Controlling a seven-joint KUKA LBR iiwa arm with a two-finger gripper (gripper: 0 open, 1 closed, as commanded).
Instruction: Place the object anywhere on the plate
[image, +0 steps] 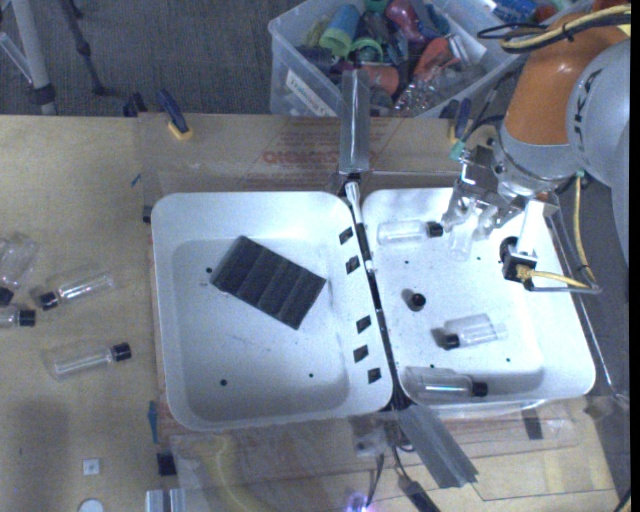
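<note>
Nearest me, a clear vial (441, 383) lies at the right bin's (560, 375) front edge. I'd pinch a light, slippery, breakable vial mid-barrel. My gripper (470, 222) hovers by the rear vial (408, 231); I can't tell its state. The dark plate (269, 282) sits in the left bin (180, 370).

End effector (470, 222) above right bin (560, 370), near vial (408, 231).

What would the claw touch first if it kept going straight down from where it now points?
Probably the white floor of the right bin, just right of the small vial at the bin's far end. The claw points downward beside that vial; depth is unclear.
</note>
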